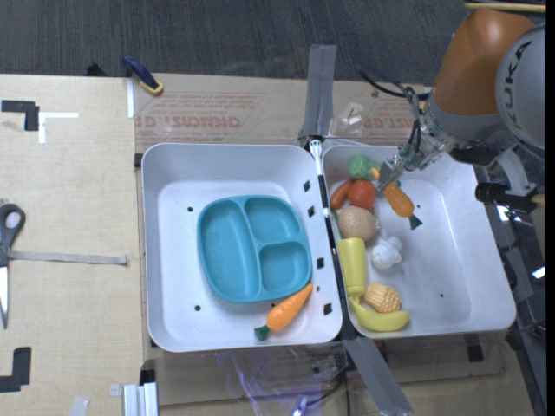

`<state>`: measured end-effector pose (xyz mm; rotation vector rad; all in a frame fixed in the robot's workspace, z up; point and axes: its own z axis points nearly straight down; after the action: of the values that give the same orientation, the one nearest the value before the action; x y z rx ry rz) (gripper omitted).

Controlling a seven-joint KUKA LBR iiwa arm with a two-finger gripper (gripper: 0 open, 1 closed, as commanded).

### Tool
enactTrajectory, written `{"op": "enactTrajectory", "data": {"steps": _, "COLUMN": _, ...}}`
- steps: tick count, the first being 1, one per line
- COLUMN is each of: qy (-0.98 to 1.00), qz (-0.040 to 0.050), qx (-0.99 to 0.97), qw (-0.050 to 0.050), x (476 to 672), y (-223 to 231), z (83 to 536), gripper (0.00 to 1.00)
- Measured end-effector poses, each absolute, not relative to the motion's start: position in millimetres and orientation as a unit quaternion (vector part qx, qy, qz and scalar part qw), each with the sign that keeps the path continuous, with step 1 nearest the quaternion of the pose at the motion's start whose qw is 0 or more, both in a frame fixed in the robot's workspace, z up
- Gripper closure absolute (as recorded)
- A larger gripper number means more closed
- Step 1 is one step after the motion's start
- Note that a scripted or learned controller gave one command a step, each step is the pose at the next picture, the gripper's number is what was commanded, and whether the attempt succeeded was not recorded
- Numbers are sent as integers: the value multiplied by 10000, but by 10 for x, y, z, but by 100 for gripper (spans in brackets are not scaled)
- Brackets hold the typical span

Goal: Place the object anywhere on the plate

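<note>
The blue three-compartment plate lies in the left bin. My gripper hangs over the back of the right bin, to the right of the plate. It is shut on the upper end of a small orange carrot, which slants down to the right with its green tip lowest. A second orange carrot lies in the left bin, against the plate's front edge.
Piled on the right bin's left side are a green piece, a red tomato, a beige potato, white garlic, a yellow banana and corn. Scissors lie on the bench at far left.
</note>
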<state>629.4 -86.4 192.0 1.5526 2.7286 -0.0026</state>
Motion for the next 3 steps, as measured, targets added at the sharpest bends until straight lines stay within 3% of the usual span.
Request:
{"op": "enactTrajectory", "data": {"steps": 1, "qy": 8691, "qz": -7, "qx": 4946, "qw": 11, "x": 6294, "y": -864, "z": 1921, "gripper": 0}}
{"op": "enactTrajectory", "data": {"steps": 2, "qy": 9204, "qz": 0, "qx": 3910, "qw": 8, "x": 5826, "y": -1154, "z": 1846, "gripper": 0}}
{"op": "enactTrajectory", "data": {"steps": 3, "qy": 9400, "qz": -1, "qx": 3412, "qw": 20, "x": 6160, "y": -1236, "z": 2458, "gripper": 0}}
